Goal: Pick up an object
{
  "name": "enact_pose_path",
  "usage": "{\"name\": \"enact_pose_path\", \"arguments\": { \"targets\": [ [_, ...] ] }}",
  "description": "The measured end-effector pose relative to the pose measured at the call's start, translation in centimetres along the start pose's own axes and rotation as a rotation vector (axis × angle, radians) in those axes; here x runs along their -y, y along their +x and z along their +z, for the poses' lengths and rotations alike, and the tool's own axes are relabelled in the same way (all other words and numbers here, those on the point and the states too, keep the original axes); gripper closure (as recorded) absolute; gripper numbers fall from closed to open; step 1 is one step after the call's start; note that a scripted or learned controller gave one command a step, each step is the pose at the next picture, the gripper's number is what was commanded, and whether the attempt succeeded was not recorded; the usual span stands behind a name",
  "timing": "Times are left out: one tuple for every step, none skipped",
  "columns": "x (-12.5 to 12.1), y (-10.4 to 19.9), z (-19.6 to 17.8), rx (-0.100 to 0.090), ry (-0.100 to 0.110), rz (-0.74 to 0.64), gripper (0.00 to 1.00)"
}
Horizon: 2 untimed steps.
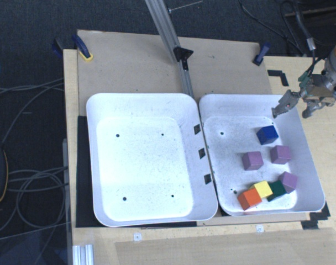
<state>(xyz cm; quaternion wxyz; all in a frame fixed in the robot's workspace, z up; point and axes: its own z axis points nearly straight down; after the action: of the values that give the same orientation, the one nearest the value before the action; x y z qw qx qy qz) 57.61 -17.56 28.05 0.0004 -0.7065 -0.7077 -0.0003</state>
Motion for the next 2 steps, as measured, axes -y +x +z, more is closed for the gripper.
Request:
{"name": "enact_pose_path", "arguments": {
  "targets": [
    [0.0, 0.0, 0.0, 0.000, 0.000, 0.000, 0.00],
    [0.1, 0.1, 4.2, 0.000, 0.005, 0.002, 0.00]
  ]
}}
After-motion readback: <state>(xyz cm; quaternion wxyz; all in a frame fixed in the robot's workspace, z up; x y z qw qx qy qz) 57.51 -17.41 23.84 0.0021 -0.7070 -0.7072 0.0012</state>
